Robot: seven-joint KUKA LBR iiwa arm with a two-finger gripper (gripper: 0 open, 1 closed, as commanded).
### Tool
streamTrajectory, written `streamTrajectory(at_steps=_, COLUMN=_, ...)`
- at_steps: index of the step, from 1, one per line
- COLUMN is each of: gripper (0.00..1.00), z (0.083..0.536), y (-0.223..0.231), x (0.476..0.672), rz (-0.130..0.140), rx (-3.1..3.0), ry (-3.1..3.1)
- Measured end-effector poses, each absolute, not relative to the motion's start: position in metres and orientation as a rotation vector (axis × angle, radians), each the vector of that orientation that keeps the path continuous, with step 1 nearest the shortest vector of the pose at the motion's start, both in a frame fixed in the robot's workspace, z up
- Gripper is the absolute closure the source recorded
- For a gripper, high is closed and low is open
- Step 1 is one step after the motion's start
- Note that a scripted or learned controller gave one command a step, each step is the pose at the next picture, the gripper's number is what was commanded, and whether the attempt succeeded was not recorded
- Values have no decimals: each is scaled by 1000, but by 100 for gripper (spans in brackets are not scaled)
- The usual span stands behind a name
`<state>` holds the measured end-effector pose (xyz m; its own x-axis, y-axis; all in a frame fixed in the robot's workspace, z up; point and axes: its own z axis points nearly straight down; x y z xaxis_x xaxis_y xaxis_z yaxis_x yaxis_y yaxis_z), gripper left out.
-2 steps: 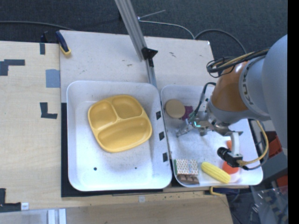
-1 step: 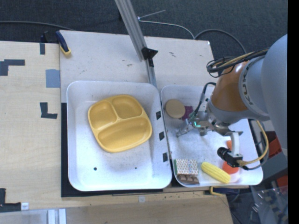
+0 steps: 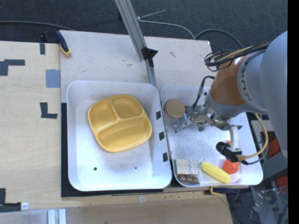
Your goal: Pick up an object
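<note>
While the arm (image 3: 243,85) covered much of the right bin (image 3: 196,139), its jaws (image 3: 187,120) sat low beside a brown round disc (image 3: 175,108); whether they were wide or narrow was unclear. Corn (image 3: 215,171) lay near, an orange piece (image 3: 231,166) half hidden.

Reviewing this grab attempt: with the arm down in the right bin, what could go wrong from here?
The gripper sits low beside the round brown disc, close to the right bin wall, so a close could likely clip the disc's edge and push it away. The corn cob, orange piece and patterned block crowd the near edge, leaving little room for a retry.
</note>
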<state>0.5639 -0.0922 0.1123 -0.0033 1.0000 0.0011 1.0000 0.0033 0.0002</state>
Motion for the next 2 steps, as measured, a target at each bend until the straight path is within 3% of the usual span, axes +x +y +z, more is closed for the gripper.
streamTrajectory(at_steps=2, gripper=0, z=111, y=-93, x=563, rz=1, rx=-2219, ry=-2222)
